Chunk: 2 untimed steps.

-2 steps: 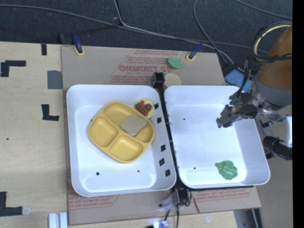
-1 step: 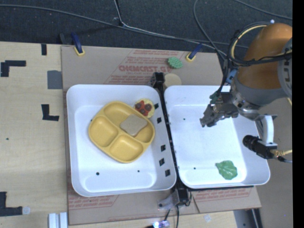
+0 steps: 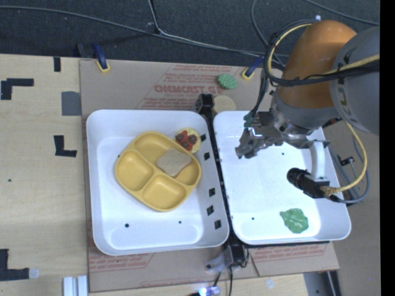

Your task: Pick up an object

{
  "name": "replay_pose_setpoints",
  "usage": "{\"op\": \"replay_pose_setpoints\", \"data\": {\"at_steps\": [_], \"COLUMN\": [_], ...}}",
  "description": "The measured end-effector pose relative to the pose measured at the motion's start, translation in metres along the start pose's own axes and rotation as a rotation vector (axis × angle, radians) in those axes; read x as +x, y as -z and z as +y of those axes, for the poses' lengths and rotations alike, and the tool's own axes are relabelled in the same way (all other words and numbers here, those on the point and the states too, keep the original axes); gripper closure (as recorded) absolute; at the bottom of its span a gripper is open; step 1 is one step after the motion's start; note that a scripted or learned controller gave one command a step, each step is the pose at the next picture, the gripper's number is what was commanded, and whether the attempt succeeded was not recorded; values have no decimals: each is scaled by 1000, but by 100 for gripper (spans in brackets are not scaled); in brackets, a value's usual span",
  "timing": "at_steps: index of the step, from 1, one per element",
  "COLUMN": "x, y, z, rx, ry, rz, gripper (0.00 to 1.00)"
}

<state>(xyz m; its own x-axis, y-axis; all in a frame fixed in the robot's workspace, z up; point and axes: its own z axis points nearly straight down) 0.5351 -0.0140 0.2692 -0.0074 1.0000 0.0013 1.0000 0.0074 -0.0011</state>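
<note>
Green lump (image 3: pixel 294 219) in right bin (image 3: pixel 271 184), well apart from jaws (image 3: pixel 248 147)

In the right-hand white bin (image 3: pixel 271 227) you have one loose object: a small, crumpled green lump of soft-looking material (image 3: pixel 294 219), lying flat on the floor near the front right corner, clear of the walls. In the left-hand white bin (image 3: pixel 102 165) you'll find a yellow plastic divided plate (image 3: pixel 139 168) sitting flat and turned at an angle. A tan, square slab like a slice of bread (image 3: pixel 173 161) rests at its centre, and a small red and dark berry-like cluster on a yellow piece (image 3: pixel 187 139) touches its upper right rim.
</note>
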Motion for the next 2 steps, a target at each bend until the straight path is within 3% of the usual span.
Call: {"op": "replay_pose_setpoints", "data": {"at_steps": [2], "x": [105], "y": [-25], "z": [25], "rx": [2], "ry": [-2], "rz": [-2], "gripper": [100]}}
